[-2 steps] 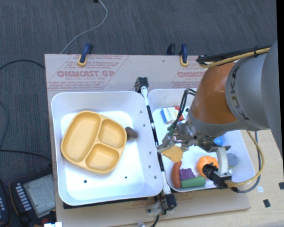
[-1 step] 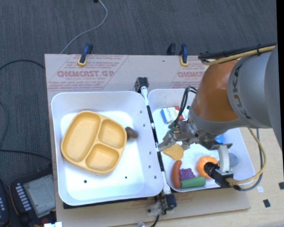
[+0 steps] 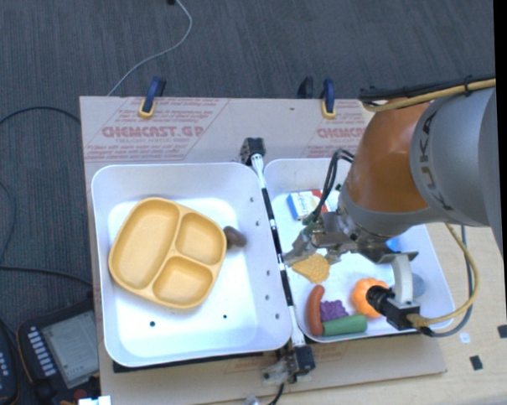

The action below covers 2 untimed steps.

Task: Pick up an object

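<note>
At the right bin's (image 3: 447, 302) near edge lay a green plastic pod (image 3: 344, 325), purple grapes (image 3: 330, 310), a red sausage (image 3: 314, 303) and an orange fruit (image 3: 368, 294). Farther in, the gripper (image 3: 310, 244) hovered by the dividing wall over a tan waffle-textured cracker (image 3: 312, 268), a likely target. Whether its fingers were apart could not be told. It might clip the wall. The arm hid the bin's far corner.

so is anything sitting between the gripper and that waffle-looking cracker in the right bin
Nothing visible does. The gripper sits low in the right bin, directly above the cracker. The sausage and purple grapes lie nearer the front rim, off to the side.
</note>
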Each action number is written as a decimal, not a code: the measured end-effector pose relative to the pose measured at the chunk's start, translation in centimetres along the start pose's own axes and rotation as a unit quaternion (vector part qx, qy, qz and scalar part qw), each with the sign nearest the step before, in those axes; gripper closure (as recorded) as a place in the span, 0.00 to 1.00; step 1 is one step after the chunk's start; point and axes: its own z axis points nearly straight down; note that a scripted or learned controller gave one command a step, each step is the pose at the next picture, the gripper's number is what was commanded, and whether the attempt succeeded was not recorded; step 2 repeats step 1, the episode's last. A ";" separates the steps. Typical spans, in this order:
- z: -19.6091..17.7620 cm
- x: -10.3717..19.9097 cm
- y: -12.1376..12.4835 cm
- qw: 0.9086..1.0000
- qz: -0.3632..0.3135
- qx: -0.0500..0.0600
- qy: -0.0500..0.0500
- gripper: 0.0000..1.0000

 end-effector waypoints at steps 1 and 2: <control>-1.0 0.0 0.1 1.000 0.000 -0.001 0.000 1.00; -1.0 0.0 0.1 1.000 0.000 -0.001 0.000 1.00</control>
